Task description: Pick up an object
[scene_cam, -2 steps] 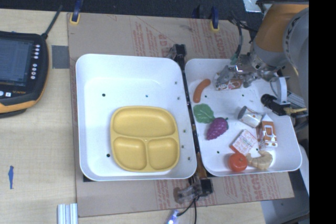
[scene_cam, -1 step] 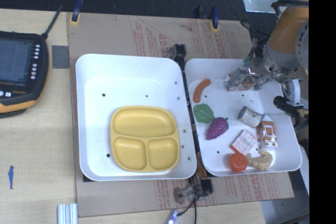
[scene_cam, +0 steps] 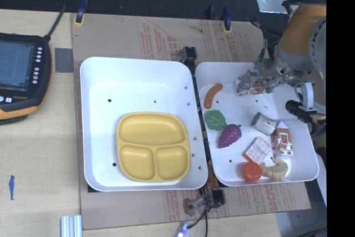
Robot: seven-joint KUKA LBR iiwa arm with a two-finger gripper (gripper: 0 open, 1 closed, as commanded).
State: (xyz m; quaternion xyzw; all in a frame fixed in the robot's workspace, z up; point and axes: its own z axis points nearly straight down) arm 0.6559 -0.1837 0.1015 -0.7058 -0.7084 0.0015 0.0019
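**Camera view: claw low over the right bin's far edge, nothing lifted yet**

Camera view shows the arm reaching in from the right, with the claw down near the far edge of the right bin. Whether the claw is spread or pressed together cannot be told; its tip merges with a small patterned clutter beneath it.

Step in hand, by my judgement: the approach or the grasp itself, at the far edge of the right bin. No item is seen raised off the bin floor. The next move calls for a firm closure on whatever sits under the tip, then a straight lift clear of the bin wall.

Candidate items all lie in the right bin:
- one sausage, near the far left corner
- one green leaf and one bunch of purple grapes, side by side along the left edge
- one small grey can, mid-bin
- two red-and-white packets, toward the near right
- one tomato and one pale beige piece, at the near edge

Left bin: one yellow divided tray, three compartments.

Bench: one tablet, at the left edge.
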